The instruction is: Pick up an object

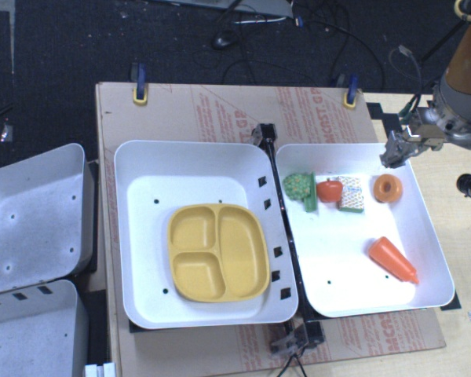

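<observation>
Camera view: gripper hangs over the right bin's rim at about 1 o'clock, just above the doughnut; cannot tell how it stands, nothing seen in it. Right bin, 12 o'clock row: broccoli, tomato, sponge block, doughnut. Carrot at 4 o'clock. Left bin carries yellow divided plate, centred.

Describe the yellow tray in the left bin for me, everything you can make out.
The yellow tray looks like moulded plastic, a rounded rectangle with a raised rim and three compartments: two side by side toward the far edge, one wider along the near edge. All three hold nothing. It lies flat, right way up, turned slightly, on the floor of the left bin, nearer the front right corner. Only the bin floor touches it.
</observation>
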### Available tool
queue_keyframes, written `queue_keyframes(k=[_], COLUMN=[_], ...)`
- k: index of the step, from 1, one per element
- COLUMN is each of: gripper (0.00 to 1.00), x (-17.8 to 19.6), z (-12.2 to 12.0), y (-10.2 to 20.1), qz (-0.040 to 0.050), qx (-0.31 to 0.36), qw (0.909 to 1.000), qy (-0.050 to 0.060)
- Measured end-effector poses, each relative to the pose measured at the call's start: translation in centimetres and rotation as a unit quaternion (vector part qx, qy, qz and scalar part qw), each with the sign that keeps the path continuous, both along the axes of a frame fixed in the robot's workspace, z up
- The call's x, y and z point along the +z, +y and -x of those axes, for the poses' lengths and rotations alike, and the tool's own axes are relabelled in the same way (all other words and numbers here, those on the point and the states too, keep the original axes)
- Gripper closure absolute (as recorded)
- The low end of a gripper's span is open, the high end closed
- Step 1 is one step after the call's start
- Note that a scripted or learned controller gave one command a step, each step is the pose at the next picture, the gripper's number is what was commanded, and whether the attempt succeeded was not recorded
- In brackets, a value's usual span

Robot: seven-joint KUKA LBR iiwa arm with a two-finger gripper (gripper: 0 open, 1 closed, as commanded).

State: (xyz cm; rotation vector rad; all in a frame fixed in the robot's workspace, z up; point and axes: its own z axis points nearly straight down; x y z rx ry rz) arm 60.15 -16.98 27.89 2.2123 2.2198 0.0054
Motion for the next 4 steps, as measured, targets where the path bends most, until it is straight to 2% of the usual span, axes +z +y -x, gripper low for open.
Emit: queue_keyframes(k=[1,3,4], gripper=[1.0,1.0,1.0], x=[-1.5,-2.2,-2.0], z=[-1.6,-4.1,-4.1], y=[5.2,14.3,19.4], qz=[-0.0022,-0.0019,-0.0021], qx=[0.002,0.002,0.002], qw=[1.0,1.0,1.0], qy=[0.004,0.003,0.003])
